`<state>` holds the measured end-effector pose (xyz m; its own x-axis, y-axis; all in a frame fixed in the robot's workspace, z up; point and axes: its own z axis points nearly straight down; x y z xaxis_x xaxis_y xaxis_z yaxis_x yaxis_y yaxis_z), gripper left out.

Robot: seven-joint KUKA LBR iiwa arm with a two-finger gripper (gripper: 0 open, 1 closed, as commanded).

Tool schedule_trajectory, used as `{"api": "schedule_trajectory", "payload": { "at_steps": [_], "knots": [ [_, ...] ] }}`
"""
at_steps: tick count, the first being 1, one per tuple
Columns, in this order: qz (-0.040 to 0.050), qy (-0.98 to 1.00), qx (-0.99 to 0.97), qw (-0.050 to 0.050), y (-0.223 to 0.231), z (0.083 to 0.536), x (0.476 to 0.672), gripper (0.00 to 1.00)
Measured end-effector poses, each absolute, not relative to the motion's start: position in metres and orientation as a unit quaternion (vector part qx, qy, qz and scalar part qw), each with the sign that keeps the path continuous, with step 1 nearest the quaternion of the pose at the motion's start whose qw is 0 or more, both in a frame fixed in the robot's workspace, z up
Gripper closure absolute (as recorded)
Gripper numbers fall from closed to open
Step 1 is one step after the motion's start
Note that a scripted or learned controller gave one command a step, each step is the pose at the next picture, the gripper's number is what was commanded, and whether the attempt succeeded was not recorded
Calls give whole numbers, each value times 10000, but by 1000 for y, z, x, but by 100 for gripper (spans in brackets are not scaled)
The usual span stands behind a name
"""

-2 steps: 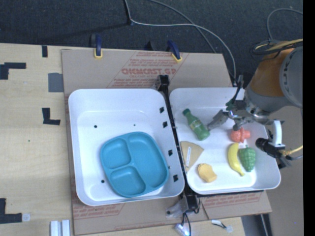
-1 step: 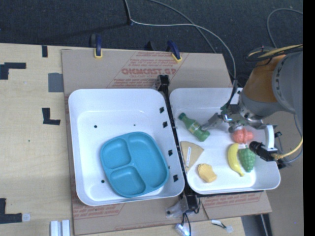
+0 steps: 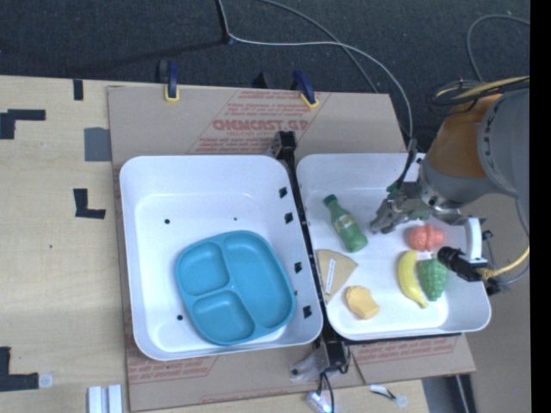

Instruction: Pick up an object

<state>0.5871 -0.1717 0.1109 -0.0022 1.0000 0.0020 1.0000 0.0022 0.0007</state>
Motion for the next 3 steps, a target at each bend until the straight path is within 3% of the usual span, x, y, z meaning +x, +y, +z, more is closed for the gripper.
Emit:
{"api": "schedule_trajectory", "payload": {
  "at_steps": [2, 3],
  "knots": [
    [3, -7075, -7067, 4, -163, 208, 588, 100],
    [11, -7073, -7069, 15, -163, 222, 588, 100]
  ]
}}
